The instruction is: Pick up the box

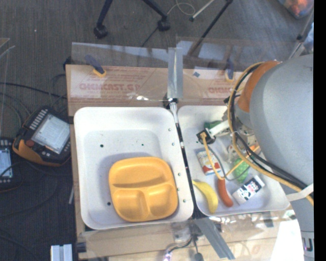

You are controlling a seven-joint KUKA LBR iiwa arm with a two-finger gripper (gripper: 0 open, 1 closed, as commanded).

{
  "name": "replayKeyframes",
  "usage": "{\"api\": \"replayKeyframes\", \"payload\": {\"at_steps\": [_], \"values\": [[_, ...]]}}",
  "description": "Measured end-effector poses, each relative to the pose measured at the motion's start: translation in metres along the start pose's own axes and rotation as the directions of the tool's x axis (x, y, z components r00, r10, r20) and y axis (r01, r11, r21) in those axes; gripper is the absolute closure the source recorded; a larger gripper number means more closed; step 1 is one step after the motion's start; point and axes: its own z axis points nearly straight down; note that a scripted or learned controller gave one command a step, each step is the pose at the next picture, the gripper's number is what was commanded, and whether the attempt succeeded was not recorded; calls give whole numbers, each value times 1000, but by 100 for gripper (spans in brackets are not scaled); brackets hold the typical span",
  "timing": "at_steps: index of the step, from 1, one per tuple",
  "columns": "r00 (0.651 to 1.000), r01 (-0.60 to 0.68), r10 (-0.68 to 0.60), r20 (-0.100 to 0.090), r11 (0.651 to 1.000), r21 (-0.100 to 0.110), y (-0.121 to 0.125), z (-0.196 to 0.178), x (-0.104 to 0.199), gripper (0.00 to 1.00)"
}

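— Box [248, 189] position?
— Right bin [191, 120], near its front edge, just beside the sausage [225, 192], apart from my pincer [237, 150].
— Pincer open or clenched?
— Cannot tell; my arm [285, 117] hides it.

Dark grey carpet floor [35, 46] all around. Black wheeled stand legs [133, 14] at top. Brown cardboard panel with red lettering [117, 86] along the bench's far edge. Orange-and-black screen pendant [45, 135] at left, among black cables [30, 87].

A yellow divided plate [143, 189] lies in the lower part of the left bin [86, 153]. At the lower edge of the right bin [193, 122], a banana [206, 193] lies just beside a red sausage [224, 192].
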Motion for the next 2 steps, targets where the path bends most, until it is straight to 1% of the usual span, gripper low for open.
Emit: {"api": "replayKeyframes", "payload": {"at_steps": [1, 2], "values": [[994, -107, 107, -6, 994, -5, -49, -1, -46, 0], [994, -108, 107, 38, 994, 21, 4, -1, 44, 0]]}}
